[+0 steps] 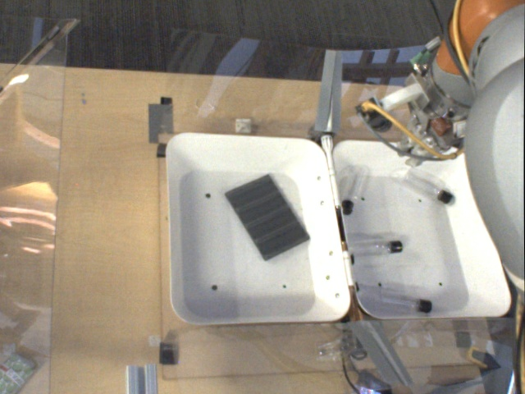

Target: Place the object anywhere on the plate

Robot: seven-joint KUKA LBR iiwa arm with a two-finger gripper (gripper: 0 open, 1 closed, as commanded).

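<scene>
From the camera fixed above, a pale wooden worktop [90,220] carries two shallow white plastic bins side by side. The left bin [187,294] holds a dark grey ribbed rectangular plate [267,217], lying flat and turned at a slant, near the middle of the bin floor and apart from every wall. The right bin [484,290] holds several clear plastic tubes with black caps, all lying on their sides and apart from one another: one tube [351,192] lies close to the wall shared with the left bin, one tube [428,187] lies toward the far right part of the floor, one tube [377,245] lies near the middle, and one tube [402,302] lies near the front wall. None of the tubes touches the plate; all are in the other bin from it. The grey arm with its orange band [488,11] comes in at the upper right, and its tool [414,150] hangs over the far edge of the right bin, amid yellow cable and metal fittings. Whether the tool is spread or pressed together cannot be told here, and no tube is seen in it. A narrow grey metal bar [329,93] runs back from the seam between the bins.
</scene>
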